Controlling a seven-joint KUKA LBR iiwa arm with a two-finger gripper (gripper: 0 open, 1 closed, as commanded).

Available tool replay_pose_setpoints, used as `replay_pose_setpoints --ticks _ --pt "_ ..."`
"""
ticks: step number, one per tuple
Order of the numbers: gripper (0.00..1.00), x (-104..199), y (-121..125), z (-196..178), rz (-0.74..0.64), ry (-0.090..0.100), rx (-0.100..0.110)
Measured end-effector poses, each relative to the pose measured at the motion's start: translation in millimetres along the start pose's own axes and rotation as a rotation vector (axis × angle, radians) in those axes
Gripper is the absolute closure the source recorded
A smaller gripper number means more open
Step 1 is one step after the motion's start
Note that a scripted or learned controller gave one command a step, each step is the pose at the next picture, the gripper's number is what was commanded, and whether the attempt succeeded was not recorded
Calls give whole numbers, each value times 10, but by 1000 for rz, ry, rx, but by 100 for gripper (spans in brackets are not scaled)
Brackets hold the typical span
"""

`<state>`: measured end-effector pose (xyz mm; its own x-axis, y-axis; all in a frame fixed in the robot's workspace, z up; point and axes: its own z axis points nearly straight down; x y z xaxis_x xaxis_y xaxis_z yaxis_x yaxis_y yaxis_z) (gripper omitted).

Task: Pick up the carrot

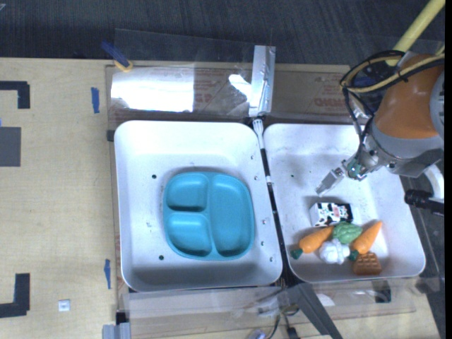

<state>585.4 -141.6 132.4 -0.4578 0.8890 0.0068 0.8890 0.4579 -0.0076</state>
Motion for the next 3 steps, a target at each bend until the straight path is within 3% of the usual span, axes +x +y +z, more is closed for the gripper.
replay_pose_setpoints --ticks 1,2,3 --pt "0 647 -337 131 -144 -1 -2" --pt "0 812 -684 436 -284 -24 -24" --pt "0 524 -866 460 -996 -22 -12"
